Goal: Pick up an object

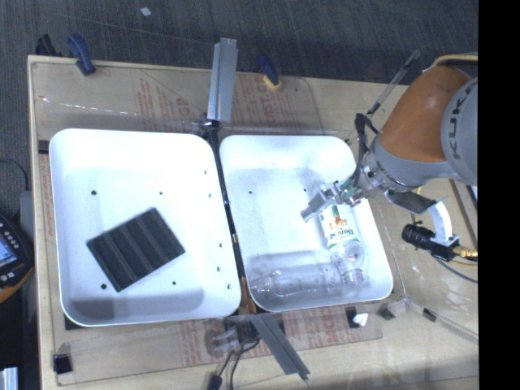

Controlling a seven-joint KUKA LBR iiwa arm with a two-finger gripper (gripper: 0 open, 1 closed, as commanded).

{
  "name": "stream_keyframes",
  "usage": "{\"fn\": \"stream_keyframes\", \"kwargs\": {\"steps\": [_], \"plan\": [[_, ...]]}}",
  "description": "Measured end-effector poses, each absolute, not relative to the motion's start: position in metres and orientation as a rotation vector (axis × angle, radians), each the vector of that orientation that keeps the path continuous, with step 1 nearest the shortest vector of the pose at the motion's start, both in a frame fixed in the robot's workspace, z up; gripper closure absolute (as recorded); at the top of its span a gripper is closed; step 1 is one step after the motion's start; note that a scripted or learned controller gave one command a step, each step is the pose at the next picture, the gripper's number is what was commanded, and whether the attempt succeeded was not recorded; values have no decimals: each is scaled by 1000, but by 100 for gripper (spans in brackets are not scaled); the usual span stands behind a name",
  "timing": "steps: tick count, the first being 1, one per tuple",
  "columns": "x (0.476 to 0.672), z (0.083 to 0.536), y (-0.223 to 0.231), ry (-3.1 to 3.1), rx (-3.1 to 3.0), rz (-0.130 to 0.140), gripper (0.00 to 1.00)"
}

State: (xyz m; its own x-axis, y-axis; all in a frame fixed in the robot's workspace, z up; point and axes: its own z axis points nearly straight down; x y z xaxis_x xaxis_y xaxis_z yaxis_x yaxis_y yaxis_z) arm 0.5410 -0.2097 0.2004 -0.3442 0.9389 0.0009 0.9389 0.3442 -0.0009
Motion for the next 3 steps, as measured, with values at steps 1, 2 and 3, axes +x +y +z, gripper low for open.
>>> {"fn": "stream_keyframes", "kwargs": {"steps": [1,2,3], "plan": [[556,160,-210,-2561,-1812,2,0],[556,160,-210,-2561,-1813,2,0],[528,219,-186,-2413,-2014,0,0]]}}
